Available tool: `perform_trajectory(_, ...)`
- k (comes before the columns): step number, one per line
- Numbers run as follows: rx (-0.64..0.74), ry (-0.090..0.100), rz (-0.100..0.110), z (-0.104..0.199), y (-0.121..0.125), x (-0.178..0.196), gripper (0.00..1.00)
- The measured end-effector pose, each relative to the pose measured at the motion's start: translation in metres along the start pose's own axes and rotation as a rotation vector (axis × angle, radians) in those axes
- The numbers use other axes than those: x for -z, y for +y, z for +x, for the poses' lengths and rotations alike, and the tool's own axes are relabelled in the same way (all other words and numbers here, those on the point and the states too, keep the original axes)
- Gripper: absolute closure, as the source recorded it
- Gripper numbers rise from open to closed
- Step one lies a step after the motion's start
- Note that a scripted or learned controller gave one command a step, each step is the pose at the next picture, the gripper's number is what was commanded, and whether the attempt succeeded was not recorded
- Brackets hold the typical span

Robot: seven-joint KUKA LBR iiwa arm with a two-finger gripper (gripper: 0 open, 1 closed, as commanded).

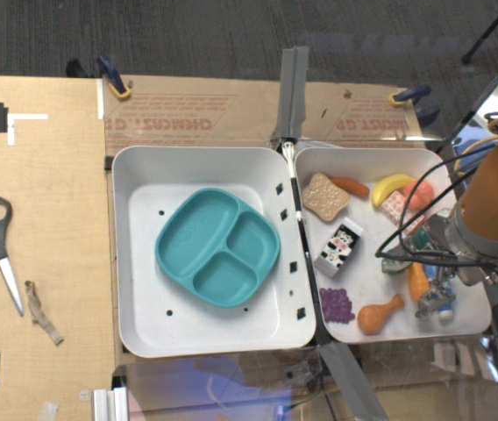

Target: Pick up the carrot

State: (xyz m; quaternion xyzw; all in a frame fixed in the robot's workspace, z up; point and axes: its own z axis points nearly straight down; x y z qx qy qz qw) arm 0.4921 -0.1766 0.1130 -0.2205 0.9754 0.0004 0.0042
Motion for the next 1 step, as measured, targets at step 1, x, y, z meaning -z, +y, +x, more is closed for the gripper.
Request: perform_trajectory(1, 0.001, -0.004, 0.001, -0.0024, 0.0005, 0.0094, 1.00)
